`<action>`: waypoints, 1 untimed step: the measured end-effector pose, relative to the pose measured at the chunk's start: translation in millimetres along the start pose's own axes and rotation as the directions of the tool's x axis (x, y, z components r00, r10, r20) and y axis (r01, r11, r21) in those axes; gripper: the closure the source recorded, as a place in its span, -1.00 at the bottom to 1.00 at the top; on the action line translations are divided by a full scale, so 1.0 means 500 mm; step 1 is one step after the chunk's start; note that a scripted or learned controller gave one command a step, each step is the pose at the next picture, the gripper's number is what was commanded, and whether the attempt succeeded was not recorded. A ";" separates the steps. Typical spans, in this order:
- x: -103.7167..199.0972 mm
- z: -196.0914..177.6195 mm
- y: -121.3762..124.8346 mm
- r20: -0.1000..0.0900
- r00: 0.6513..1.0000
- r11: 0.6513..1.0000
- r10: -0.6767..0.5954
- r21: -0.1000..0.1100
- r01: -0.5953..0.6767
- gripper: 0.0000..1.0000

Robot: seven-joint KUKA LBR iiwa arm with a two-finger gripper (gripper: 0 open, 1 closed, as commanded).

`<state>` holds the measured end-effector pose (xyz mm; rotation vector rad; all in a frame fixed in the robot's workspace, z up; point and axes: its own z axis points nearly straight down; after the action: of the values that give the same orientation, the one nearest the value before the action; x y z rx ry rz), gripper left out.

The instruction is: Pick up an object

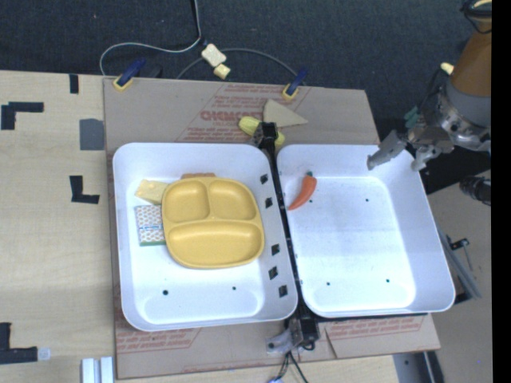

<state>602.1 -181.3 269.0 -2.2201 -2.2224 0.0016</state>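
Right bin (399, 294): nearly bare. Orange carrot (302, 192) lies at its left wall, near the divider. End effector (397, 152) hovers over the far right rim, well apart, holding nothing; opening unclear. Approach step; next, travel left and descend over carrot.

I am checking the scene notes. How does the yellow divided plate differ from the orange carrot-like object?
The yellow divided plate lies in the left bin; the orange carrot-like object lies in the right bin. The plate is much larger and broad; the orange object is thin and elongated. The plate partly covers other items; the orange object lies alone near the divider. Both lie apart from the gripper.
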 end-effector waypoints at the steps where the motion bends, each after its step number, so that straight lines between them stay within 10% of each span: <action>1: 0.096 0.098 0.030 -0.001 1.000 1.000 -0.003 0.003 0.003 -1.00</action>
<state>617.1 -133.4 220.0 -2.2141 -2.2238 0.0038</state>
